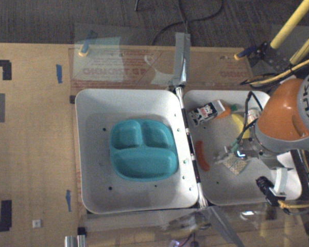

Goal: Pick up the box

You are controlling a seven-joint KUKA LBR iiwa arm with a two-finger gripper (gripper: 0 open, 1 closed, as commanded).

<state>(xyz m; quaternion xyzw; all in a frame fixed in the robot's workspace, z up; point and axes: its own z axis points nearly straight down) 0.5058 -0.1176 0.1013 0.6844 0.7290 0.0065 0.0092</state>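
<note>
The box (206, 112), a small black-and-white carton, lies on its side at the back left of the right bin (216, 192). My gripper (236, 157) hangs low over the middle of that bin, in front of the box and to its right, with a clear gap between them. Directly under the gripper lies a small pale speckled item (236, 164). The grey arm with its orange band (283, 118) comes in from the right and hides the bin's right side.
An orange piece (224, 112) and a yellow object (238, 122) lie just right of the box. A red elongated item (202, 156) rests near the right bin's left wall. The left bin (92, 107) holds a teal divided plate (142, 149).
</note>
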